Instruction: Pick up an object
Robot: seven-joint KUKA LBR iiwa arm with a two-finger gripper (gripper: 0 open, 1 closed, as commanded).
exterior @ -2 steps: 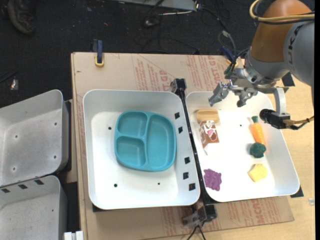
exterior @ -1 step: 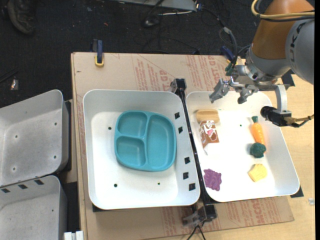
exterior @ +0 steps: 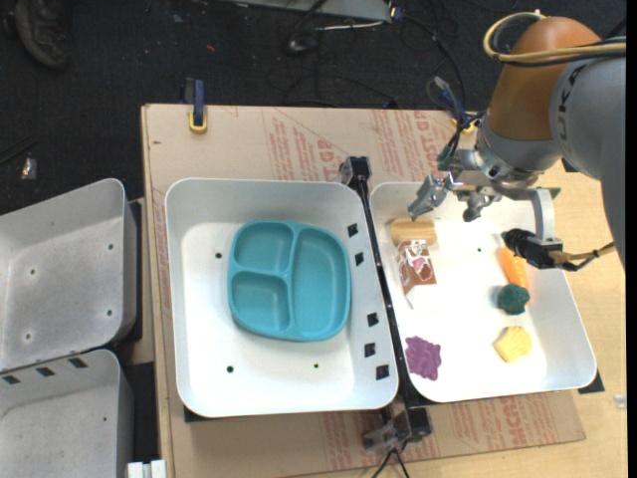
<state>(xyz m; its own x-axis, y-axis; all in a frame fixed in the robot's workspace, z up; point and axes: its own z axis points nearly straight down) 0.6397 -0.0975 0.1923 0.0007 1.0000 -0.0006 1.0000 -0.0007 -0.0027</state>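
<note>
Two white bins sit on a cardboard-topped bench. Nearest, in the right bin: purple lump at the front left, yellow block, green piece, orange carrot partly cut off by a black clamp. Brown packet and tan block lie farther back. Gripper hovers open, holding nothing, above the far left corner. Teal tray fills the left bin. Dark floor, cables beyond.

A divided tray lies in the left bin. The right bin holds a block, a packet just before it, and four small toys nearer the front and right.
</note>
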